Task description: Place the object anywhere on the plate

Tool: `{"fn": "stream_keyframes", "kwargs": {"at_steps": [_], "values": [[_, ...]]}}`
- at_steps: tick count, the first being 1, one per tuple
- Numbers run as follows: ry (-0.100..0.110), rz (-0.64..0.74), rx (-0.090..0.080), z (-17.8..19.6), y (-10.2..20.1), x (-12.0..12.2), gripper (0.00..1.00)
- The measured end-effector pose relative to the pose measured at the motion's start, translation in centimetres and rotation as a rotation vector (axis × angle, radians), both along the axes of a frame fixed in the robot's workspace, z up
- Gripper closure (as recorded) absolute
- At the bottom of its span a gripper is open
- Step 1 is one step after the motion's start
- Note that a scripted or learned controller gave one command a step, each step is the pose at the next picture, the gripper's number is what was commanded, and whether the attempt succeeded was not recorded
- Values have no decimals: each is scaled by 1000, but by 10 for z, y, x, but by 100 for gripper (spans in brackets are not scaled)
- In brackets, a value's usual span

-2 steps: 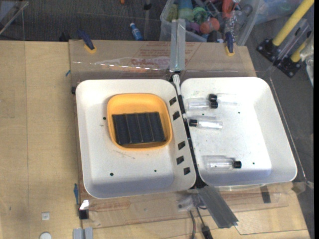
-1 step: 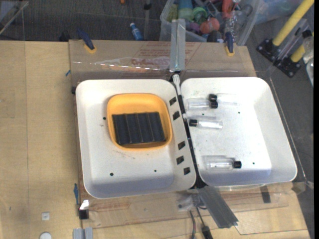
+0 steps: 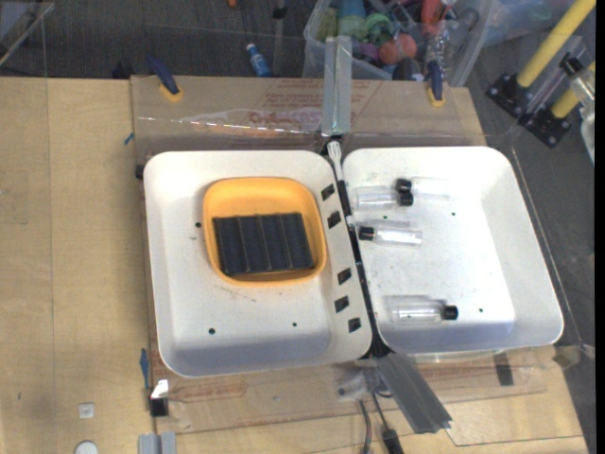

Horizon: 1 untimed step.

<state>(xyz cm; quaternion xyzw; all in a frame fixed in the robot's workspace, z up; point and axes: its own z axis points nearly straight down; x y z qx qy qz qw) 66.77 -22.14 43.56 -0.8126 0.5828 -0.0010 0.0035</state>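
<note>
Wooden counter (image 3: 57, 253), carrying two shallow white bins set side by side. Left bin (image 3: 180, 339): one orange plate (image 3: 263, 193), squarish with rounded corners, and on it a black ribbed slab (image 3: 263, 244) covering most of the plate's near half. Right bin (image 3: 510, 291): three clear vials with black caps, all lying flat and well apart from one another — a far vial (image 3: 383, 195) close to the divider, a middle vial (image 3: 392, 236) just below it, and a near vial (image 3: 421, 310) toward the front edge. The task's object is presumably one of these; which one I cannot tell. State of the claw: cannot tell, nor what it has hold of. Step in hand, as I judge it: the pick has yet to be made. To do it well, close across a vial's barrel, not along it, since a smooth round tube will likely roll or slip; lift clear of the divider before crossing; set down on the bare orange far strip or squarely on the slab — low, so it does not roll off.
</note>
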Motion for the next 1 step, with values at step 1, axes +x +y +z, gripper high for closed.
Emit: {"fn": "stream_keyframes", "kwargs": {"at_steps": [1], "values": [[0, 293, -1, 0, 8, 0, 100]]}}
